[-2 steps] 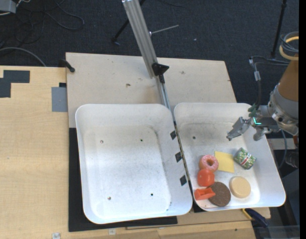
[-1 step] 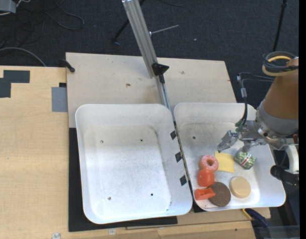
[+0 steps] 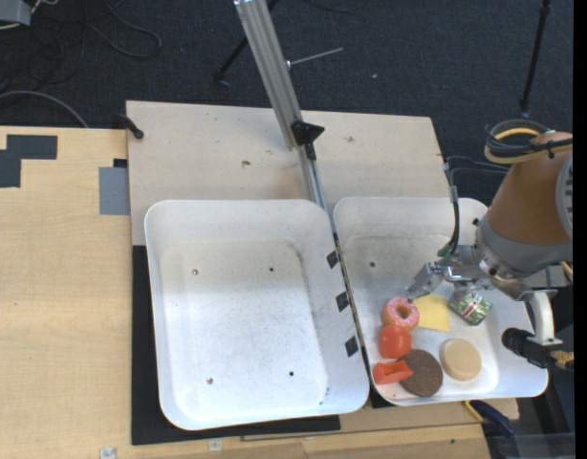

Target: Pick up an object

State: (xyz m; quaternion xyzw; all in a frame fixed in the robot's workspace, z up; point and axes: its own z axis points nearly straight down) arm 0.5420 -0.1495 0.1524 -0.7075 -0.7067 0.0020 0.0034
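Note:
In the right bin (image 3: 408, 220) lie a pink ring donut (image 3: 401, 312), a red piece (image 3: 394, 341), a yellow wedge (image 3: 433, 314), a small green and white can (image 3: 470, 307), a dark brown disc (image 3: 423, 372) and a tan round biscuit (image 3: 461, 360). My gripper (image 3: 448, 281) hangs low over the bin, just above the yellow wedge and the can. Its metal fingers are spread open, one slanting left toward the donut, and nothing sits between them. The orange-banded wrist (image 3: 528, 204) rises behind it on the right.
The left bin (image 3: 164, 256) sits beside the right one, split from it by a rim with black clips (image 3: 339, 299). A slanted aluminium rail (image 3: 274, 75) rises behind the bins. An orange-red strip (image 3: 393, 373) lies at the right bin's front left corner.

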